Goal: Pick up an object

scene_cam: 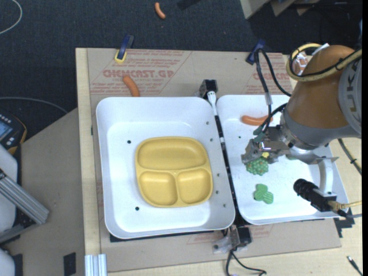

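1. My arm (pixel 322 91), grey with its orange band, comes in from the right and hangs over the right bin (pixel 299 209).
2. The left bin (pixel 115 154) lies well off to the left of my claw, and a yellow tray (pixel 172 171) with three compartments rests flat in it.
3. My claw (pixel 260 154) is low over the right bin, right on top of a bumpy green cluster.
4. That green cluster (pixel 257 167) is the piece nearest me: a knobbly, roundish lump like a small bunch of grapes or a broccoli head, pale green. It sits directly under my fingertips and seems to touch them. It is too round for me to give it a long axis or a pointing direction.
5. Whether my claw is spread or closed on the cluster I cannot tell; the wrist hides the fingers.
6. A brighter green leafy piece (pixel 264 195) lies just below my claw, apart from the cluster, lobed and flat, with no clear long axis.
7. An orange sausage shape (pixel 253 119) lies above my claw, near the bin's far wall, its long axis running left to right.
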You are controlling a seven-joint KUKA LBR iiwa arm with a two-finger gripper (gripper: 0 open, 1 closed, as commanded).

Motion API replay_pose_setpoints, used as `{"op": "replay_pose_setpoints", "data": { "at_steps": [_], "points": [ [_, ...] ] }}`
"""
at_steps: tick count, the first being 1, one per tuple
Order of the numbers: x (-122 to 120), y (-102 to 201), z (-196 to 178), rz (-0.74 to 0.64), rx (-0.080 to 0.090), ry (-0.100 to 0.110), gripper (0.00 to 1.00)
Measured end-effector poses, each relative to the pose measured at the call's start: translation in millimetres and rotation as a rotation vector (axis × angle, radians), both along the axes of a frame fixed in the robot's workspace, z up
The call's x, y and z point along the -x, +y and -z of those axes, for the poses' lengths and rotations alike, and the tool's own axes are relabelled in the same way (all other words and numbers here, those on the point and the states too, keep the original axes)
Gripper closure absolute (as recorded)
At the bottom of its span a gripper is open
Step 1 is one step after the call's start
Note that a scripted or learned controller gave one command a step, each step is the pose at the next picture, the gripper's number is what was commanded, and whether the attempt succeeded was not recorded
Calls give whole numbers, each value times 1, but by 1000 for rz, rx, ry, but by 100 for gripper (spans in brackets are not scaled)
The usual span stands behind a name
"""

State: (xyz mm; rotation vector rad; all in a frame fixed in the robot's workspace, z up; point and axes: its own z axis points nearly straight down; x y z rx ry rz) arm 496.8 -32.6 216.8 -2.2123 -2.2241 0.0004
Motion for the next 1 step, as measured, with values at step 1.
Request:
{"op": "replay_pose_setpoints", "data": {
  "at_steps": [1],
  "points": [
    [8,22,-1,3,1,0,100]
  ]
}}
